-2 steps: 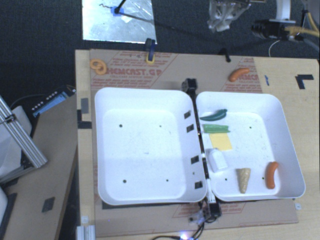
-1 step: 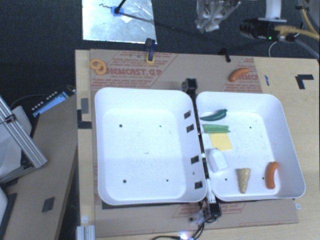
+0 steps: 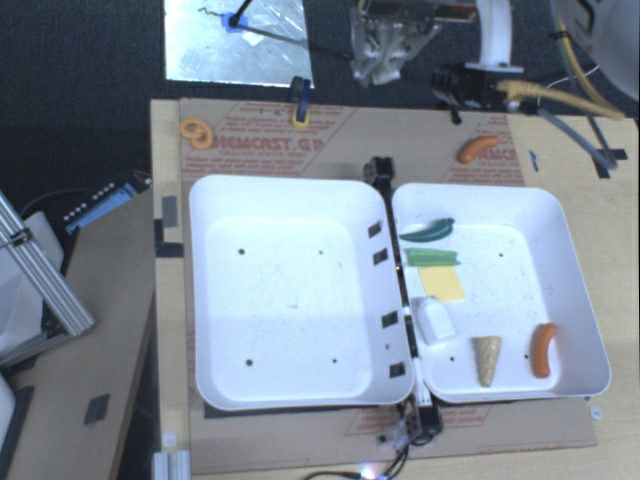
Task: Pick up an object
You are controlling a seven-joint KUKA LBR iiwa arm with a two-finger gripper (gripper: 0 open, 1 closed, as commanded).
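My gripper [image 3: 382,60] hangs high at the top of the camera view, above the bench's far edge and well clear of both bins. Nothing shows between its fingers. The right bin [image 3: 560,230] holds several objects along its left side and front: a dark green pepper [image 3: 428,231], a green bean-like piece [image 3: 433,257], a yellow square [image 3: 442,284], a white block [image 3: 434,320], a tan cone [image 3: 487,357] and an orange sausage [image 3: 542,350].
The left bin [image 3: 215,208] lies beside the right one, joined by black clips [image 3: 380,173]. On the cardboard behind the bins lie an orange ring [image 3: 197,132], a yellow clamp [image 3: 299,105] and another orange sausage [image 3: 477,149]. A metal sheet [image 3: 237,28] lies at the far left.
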